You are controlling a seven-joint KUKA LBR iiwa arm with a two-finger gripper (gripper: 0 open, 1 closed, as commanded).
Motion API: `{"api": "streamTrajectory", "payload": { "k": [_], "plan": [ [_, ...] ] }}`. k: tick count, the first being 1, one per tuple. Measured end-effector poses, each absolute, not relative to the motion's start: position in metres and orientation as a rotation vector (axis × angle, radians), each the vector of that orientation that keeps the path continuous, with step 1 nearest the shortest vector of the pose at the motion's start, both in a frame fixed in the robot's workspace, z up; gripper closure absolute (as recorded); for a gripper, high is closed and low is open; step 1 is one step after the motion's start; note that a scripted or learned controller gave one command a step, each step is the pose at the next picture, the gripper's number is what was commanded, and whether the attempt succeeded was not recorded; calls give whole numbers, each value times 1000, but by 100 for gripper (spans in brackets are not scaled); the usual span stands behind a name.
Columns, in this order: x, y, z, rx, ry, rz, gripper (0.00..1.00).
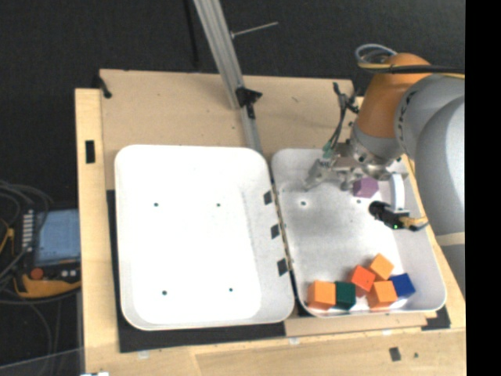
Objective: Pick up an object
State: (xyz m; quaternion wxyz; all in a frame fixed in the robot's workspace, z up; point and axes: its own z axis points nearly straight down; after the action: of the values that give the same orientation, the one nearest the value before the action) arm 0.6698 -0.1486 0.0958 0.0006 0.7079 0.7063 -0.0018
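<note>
My gripper (342,172) hangs low over the far part of the right bin (329,233), below the orange band of the arm. A small purple block (364,186) shows just beside and partly under the gripper; whether it is gripped is hidden by the wrist. Along the bin's near edge lies a cluster of blocks: an orange block (322,293), a green block (345,294), an orange block (363,277), another orange block (382,265), a further orange block (383,292) and a blue block (402,284).
The left bin (196,233) lies beside the right one, joined by small dark clips. A slanted metal rail (227,61) rises from the bench behind the bins. The arm's grey body fills the right side.
</note>
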Motion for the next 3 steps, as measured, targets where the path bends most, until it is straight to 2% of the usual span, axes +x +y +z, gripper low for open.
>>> {"api": "streamTrajectory", "payload": {
  "k": [1,3],
  "plan": [
    [671,-149,110,2221,2213,2,100],
    [661,-148,231,2225,2210,7,100]
  ]
}}
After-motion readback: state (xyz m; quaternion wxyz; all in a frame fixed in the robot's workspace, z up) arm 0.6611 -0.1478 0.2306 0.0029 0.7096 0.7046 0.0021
